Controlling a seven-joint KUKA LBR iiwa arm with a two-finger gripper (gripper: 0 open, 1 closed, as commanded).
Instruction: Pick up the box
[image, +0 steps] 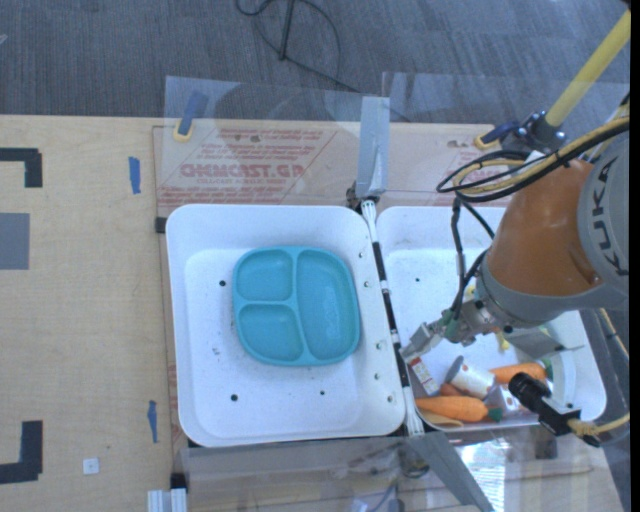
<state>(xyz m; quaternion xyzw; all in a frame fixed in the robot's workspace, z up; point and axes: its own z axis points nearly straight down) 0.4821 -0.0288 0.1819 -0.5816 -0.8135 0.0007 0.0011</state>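
Observation:
A small box (423, 376) with a red and white label lies at the front left of the right bin (420, 255), close to the wall between the bins. My gripper (432, 338) hangs just above and slightly behind the box, low inside that bin. Nothing shows in its grasp. The orange wrist and grey arm (545, 250) cover much of the bin's right side.
Beside the box lie an orange carrot-like toy (455, 408), a white bottle (472, 379) and other small items at the bin's front. The left bin (200, 300) holds a teal divided plate (297, 304). Cables hang behind the arm.

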